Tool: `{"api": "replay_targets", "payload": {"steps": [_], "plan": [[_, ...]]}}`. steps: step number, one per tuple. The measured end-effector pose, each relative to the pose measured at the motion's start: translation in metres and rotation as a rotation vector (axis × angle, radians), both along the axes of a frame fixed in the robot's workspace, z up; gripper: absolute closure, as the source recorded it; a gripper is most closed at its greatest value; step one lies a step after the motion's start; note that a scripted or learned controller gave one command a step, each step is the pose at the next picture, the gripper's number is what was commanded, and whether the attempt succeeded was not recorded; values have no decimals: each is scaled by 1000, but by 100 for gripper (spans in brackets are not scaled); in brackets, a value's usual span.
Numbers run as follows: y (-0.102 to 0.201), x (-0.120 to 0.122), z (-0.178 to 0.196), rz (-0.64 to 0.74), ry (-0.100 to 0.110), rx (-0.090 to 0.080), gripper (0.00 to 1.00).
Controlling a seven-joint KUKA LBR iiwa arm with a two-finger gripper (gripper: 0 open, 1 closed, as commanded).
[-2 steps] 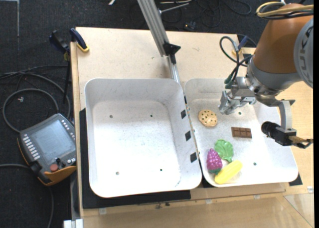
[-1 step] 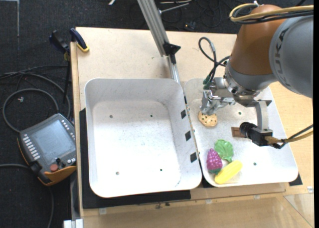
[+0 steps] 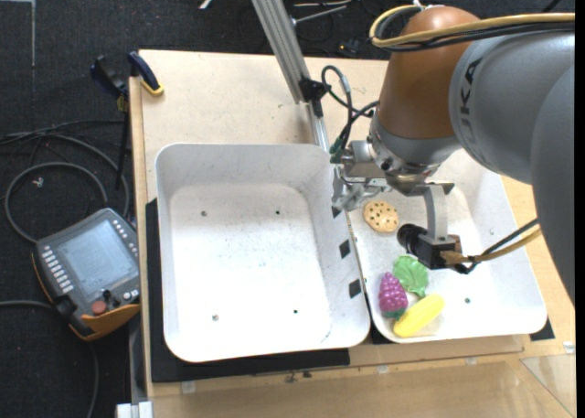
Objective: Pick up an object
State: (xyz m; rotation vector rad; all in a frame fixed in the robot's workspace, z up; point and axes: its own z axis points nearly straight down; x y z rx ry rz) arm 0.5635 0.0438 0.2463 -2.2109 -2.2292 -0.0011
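My gripper (image 3: 350, 193) hangs low over the far left part of the right bin (image 3: 512, 224), close to the wall shared by the two bins. A round tan cookie (image 3: 380, 216) lies just to its right, apart from it. Nearer the front of this bin sit a purple bunch of grapes (image 3: 393, 294), a green leafy piece (image 3: 412, 273) and a yellow piece (image 3: 420, 315), all bunched together. Nothing shows in the gripper's grasp. The big grey arm covers the back of the right bin.
The left bin (image 3: 183, 165) sits beside the right one on the wooden bench (image 3: 219, 96). A slanted metal pole (image 3: 279, 32) rises behind the bins. A black and yellow clamp (image 3: 128, 73) grips the bench's far left corner.
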Motion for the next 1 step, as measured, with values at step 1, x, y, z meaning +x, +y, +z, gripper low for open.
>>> {"api": "replay_targets", "payload": {"steps": [1], "plan": [[47, 4, -4, 0, -1, -1, 100]]}}
